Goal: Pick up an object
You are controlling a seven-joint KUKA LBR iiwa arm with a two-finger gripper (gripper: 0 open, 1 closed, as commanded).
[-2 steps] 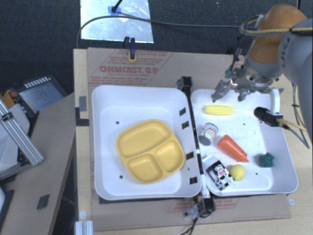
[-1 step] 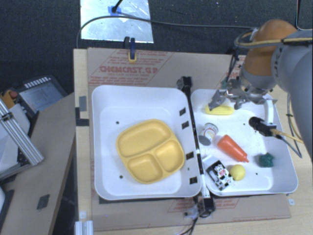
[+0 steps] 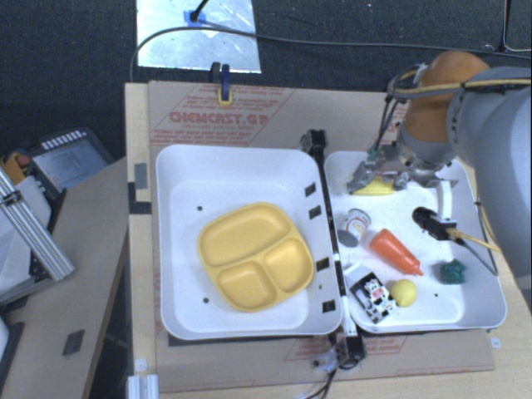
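White bins: we saw two shallow trays of smooth plastic with rounded corners, the left bin (image 3: pixel 179 181) and the right bin (image 3: pixel 475 306), set side by side along a dark seam.
Cardboard: a flat brown sheet (image 3: pixel 224 110) with red print lay beneath both bins.
Plate: a pale yellow plastic plate (image 3: pixel 253 256) with rounded corners and three hollows lay flat and askew in the middle of the left bin.
Arm: the grey arm (image 3: pixel 495 119), rounded and matt, reached in from the right, its glossy orange band (image 3: pixel 440 98) bulging above the wrist.
Gripper: the metal gripper (image 3: pixel 378 175) hung low over the far left corner of the right bin; we could not tell whether it was spread or pressed together.
Yellow piece: a smooth, curved yellow piece (image 3: pixel 376 189) lay on the bin floor just under the gripper, partly hidden by it.
Can: a small round can (image 3: pixel 356 223) with a pale top lay near the right bin's left wall.
Carrot: an orange, tapered carrot (image 3: pixel 396 252) lay slantwise just beside the can.
Ball: a small yellow ball (image 3: pixel 404 293) sat towards the front.
Block: a boxy black-and-white block (image 3: pixel 372 296) sat just beside the ball, in the near left corner.
Green lump: a small, dark green lump (image 3: pixel 452 271) with a ragged outline lay near the right wall, apart from the carrot.
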